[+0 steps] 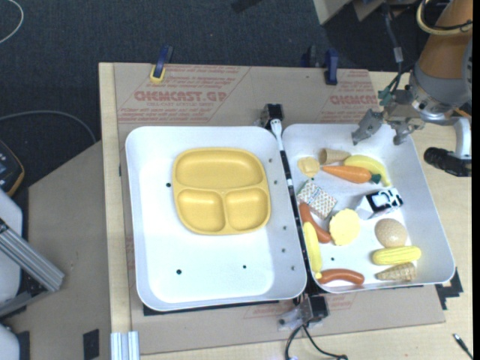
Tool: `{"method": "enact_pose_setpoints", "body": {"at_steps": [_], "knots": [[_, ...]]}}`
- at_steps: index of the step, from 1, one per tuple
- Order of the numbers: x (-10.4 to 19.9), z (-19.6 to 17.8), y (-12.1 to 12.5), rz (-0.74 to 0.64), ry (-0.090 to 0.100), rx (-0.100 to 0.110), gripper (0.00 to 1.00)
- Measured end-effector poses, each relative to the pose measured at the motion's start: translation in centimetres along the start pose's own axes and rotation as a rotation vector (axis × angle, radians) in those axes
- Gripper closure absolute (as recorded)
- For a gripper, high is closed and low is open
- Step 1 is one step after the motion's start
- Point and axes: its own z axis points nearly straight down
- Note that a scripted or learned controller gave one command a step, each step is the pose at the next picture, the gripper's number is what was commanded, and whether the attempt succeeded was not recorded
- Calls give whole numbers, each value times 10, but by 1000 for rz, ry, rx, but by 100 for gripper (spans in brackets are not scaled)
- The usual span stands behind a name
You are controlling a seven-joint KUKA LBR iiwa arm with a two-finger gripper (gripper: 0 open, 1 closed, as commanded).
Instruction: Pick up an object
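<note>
Tool (pixel 381 128) spread, holding nothing, poised over right bin's (pixel 433 223) far edge; nearest candidate, the carrot (pixel 346 173) lying mid-bin by the banana (pixel 367 164), looks light, rigid, slick plastic — best pinched across its thick middle.

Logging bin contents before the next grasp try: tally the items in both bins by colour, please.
Yellow: 6 (divided tray, banana, round disc, corn, long piece, small piece)
Orange or red: 3 (carrot, sausage, strip)
Tan: 3 (cone, egg, wedge)
Black and white: 2 (checkered block, black-white item)
Total: 14
</note>
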Motion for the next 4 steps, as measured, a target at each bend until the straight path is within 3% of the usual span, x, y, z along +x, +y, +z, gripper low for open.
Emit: {"method": "enact_pose_setpoints", "body": {"at_steps": [1, 2, 3, 4], "knots": [[0, -10, 3, -3, -3, -15, 0], [3, 54, 0, -4, -2, -8, 0], [3, 90, 2, -5, -1, -10, 0], [6, 77, 3, -8, 4, -10, 100]]}}
